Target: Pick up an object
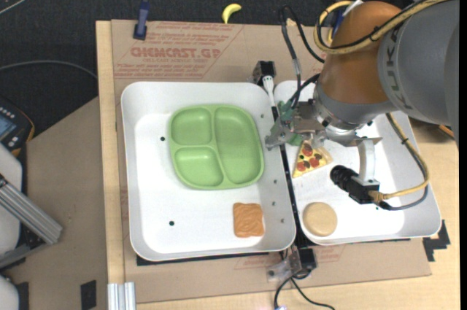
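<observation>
Inspection covered 2 white bins set side by side on a board [175, 57]. The arm [365, 68] reached in from the right and stood over the right bin [408, 225], with its wrist low above that bin's near-left part.

The gripper [282, 132] sat at the wall shared by the 2 bins, just beside the upper tip of a pizza slice [310, 157]. Nothing was seen between its tips. Whether the gripper was spread or pressed together could not be told, because the wrist body covered most of it from this slanted view.

The task named no particular object. By nearness, the pizza slice was judged the likely target. It lay flat on the floor of the right bin, close to the shared wall, with its point toward the gripper. 1 round biscuit [319, 219] lay flat nearer the front of the same bin, apart from the slice.

The left bin [133, 155] held 1 green divided plate [217, 146] near its centre and 1 orange waffle [248, 219] toward its front right corner, near the shared wall. Both were well apart from the gripper.

Judgement: the pick was not yet made. The slice's flat lie and its closeness to the wall left little room on that side, so a grasp could slip or strike the wall.
</observation>
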Motion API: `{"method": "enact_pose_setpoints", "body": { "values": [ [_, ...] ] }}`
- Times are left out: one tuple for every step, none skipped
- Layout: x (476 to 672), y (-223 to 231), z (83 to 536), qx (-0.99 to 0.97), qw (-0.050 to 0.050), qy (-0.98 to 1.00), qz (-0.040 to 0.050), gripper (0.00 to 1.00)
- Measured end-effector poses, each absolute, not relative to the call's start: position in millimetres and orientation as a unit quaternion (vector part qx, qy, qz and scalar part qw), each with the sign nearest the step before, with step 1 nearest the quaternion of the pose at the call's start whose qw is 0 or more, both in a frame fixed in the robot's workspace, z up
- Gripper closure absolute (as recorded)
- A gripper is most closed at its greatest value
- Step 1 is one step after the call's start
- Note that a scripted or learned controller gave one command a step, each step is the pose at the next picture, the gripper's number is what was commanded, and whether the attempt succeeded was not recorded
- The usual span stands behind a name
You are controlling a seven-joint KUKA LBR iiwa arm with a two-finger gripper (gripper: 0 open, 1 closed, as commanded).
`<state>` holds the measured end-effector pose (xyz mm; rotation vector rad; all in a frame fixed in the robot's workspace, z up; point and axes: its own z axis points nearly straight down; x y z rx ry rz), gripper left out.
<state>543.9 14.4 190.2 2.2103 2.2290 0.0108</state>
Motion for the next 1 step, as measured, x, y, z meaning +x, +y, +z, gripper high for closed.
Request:
{"method": "enact_pose_setpoints", "body": {
  "values": [
    [478.1,9.3,277.9,0.707,0.002,0.707,0.0030,0.00]
  ]
}}
